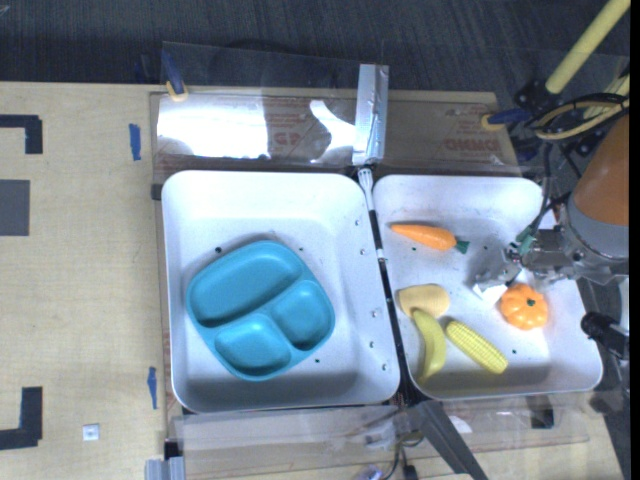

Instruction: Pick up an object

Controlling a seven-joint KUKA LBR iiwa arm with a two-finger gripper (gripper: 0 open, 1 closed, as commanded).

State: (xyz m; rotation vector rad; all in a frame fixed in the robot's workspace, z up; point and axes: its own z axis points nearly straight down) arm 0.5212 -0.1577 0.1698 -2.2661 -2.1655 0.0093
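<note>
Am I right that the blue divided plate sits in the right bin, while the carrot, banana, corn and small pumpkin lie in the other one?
Not quite: the camera view shows the blue divided plate in the left bin. The carrot, banana, corn and small pumpkin lie in the right bin.

two white bins [200, 218], one blue plate [260, 308], one carrot [424, 236], banana [432, 340], corn [475, 346], pumpkin [524, 308].

Left shallow white plastic bin [180, 268] holds one blue three-compartment plastic tray [260, 308], set at a slant. Light wooden desk [70, 298] carries blue tape marks [134, 140].
</note>
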